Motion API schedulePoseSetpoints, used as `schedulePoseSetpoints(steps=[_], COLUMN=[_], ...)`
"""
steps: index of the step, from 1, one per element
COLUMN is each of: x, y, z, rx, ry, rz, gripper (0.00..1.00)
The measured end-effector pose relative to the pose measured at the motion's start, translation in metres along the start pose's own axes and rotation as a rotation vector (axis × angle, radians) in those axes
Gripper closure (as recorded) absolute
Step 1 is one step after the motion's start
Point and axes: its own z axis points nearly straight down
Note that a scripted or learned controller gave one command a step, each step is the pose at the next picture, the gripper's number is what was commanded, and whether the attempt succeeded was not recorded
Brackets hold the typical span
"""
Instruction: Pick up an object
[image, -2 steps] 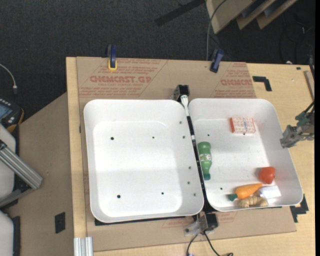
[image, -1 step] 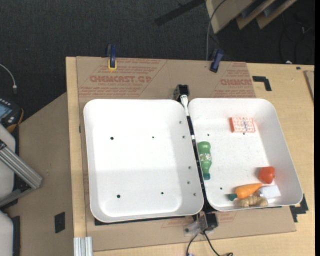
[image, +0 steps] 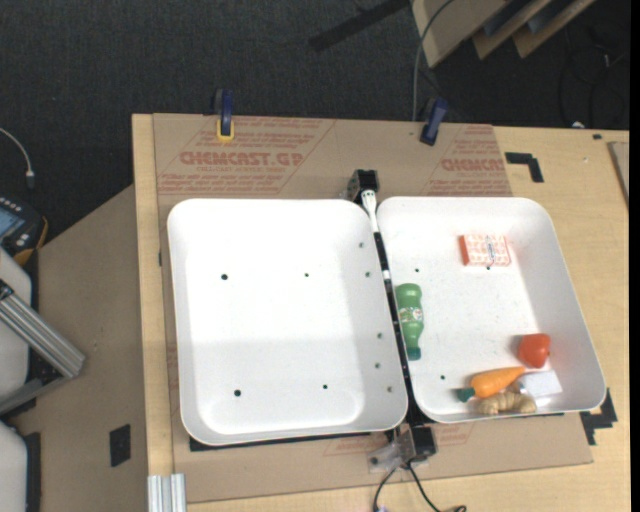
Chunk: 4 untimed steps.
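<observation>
Claw state, whether released, clenched or grasping something, cannot be told from this view, and none of the things looks lifted, so I judge the pick as not yet begun. Every candidate lies in the right bin (image: 455, 300), which sits edge to edge with the left bin (image: 270, 330) on the desk (image: 300, 150); two blue clamps (image: 224, 105) at the desk's far edge pin down its brown sheet, likely to stop it sliding. The green bottle (image: 408, 320) lies on its side against the right bin's left wall, about halfway along it, its long axis running from far edge to near edge, parallel to that wall; which end is the cap is unclear. That closeness to the wall probably leaves little room on that side for a grasp. The pink box (image: 485, 250) lies flat and alone toward the far right corner, well apart from everything else, and looks the easiest target. The rest crowd the near right corner, perhaps having slid there: a red round thing (image: 534, 349), an orange carrot (image: 497, 381) whose long axis runs roughly left to right with its green end toward the left, a white block (image: 541, 384) touching its tip, and a beige knobbly piece (image: 505, 403) just beside the near rim.
</observation>
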Motion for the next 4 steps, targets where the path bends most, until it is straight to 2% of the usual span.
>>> schedulePoseSetpoints(steps=[1, 2, 3, 4], x=[0.05, 0.012, 0.083, 0.185], y=[0.039, 0.086, 0.084, 0.084], z=[0.004, 0.004, 0.003, 0.003], rx=[0.005, 0.002, 0.011, 0.011], ry=[0.004, 0.002, 0.008, 0.009], rz=[-0.006, -0.001, -0.008, -0.011], gripper=[1.0, 1.0, 1.0, 1.0])
